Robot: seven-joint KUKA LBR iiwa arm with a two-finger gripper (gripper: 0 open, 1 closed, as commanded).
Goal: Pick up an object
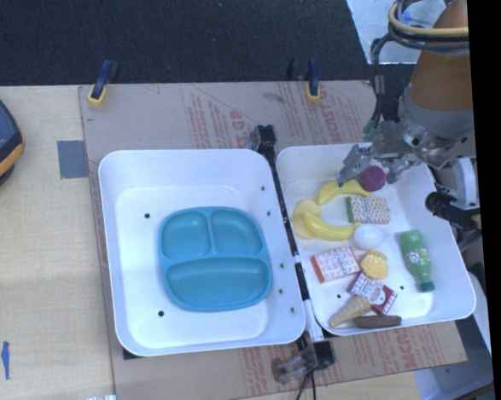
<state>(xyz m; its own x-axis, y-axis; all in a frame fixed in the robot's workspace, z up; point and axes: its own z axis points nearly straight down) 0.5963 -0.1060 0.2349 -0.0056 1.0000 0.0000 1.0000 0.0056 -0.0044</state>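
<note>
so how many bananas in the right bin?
2. One banana lies near the bin's top left, just below the gripper; the other banana sits below it by the left wall. The arm may hide more.

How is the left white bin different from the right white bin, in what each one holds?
The left white bin holds one large thing, a blue divided plate; the right white bin holds many small toy foods, among them yellow bananas and a green bottle. The grey arm's gripper hangs over the right bin, not the left. Both are shallow, white and rounded at the corners.
</note>
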